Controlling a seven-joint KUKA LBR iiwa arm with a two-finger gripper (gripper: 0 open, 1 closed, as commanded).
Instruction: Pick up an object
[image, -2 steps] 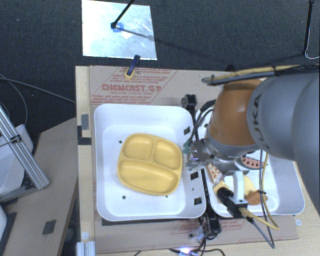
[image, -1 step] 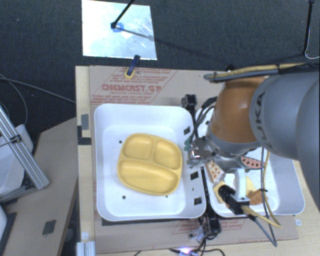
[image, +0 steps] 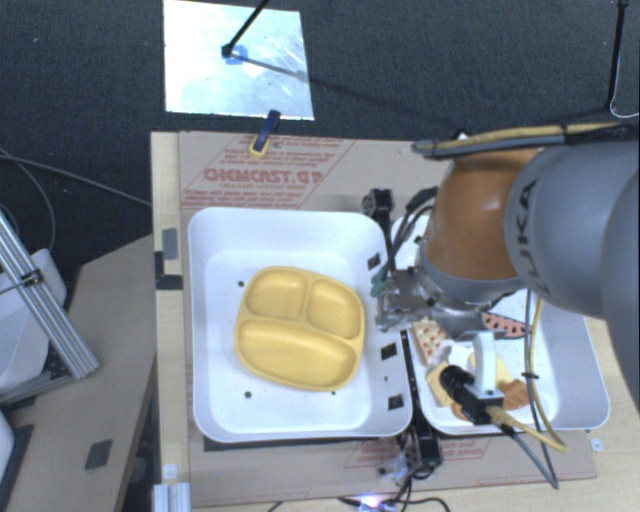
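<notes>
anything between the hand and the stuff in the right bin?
Can't tell fully. The arm's wrist hangs over the right bin and hides the hand itself. The small objects lie jumbled together just below it in the view, some touching. No separate obstacle is visible around them. The yellow tray sits apart in the left bin.

Yellow divided plate (image: 300, 327) in left bin (image: 215, 330); arm (image: 530, 225) over right bin (image: 590, 400)
</notes>
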